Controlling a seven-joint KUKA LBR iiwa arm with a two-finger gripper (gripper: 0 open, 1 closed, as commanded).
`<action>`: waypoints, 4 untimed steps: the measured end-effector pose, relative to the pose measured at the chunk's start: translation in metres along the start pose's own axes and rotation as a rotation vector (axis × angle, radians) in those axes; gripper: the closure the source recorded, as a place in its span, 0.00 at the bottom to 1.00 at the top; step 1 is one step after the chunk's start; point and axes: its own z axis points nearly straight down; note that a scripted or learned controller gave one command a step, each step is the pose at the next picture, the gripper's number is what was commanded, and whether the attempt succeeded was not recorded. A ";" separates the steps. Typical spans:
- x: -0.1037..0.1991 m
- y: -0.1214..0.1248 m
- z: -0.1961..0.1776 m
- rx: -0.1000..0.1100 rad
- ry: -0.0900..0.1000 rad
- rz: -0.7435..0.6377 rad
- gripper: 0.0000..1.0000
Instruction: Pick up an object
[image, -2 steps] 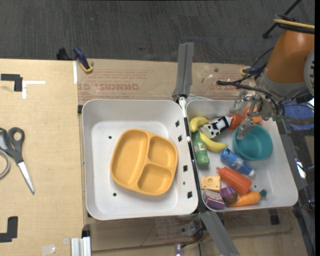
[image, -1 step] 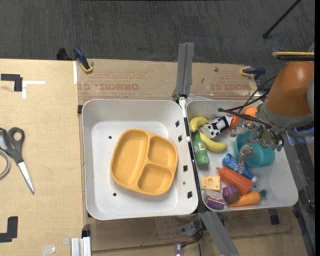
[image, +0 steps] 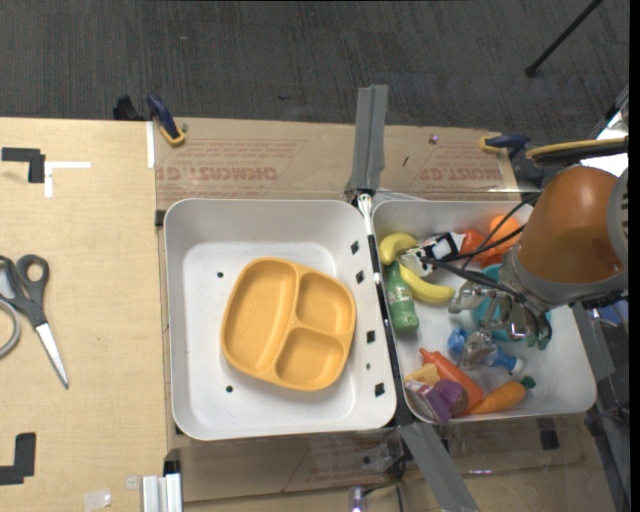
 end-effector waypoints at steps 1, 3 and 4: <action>-0.058 0.032 0.002 -0.001 0.005 -0.041 0.00; -0.016 -0.018 -0.008 -0.010 0.002 -0.148 1.00; -0.108 0.043 -0.001 0.004 0.020 -0.015 1.00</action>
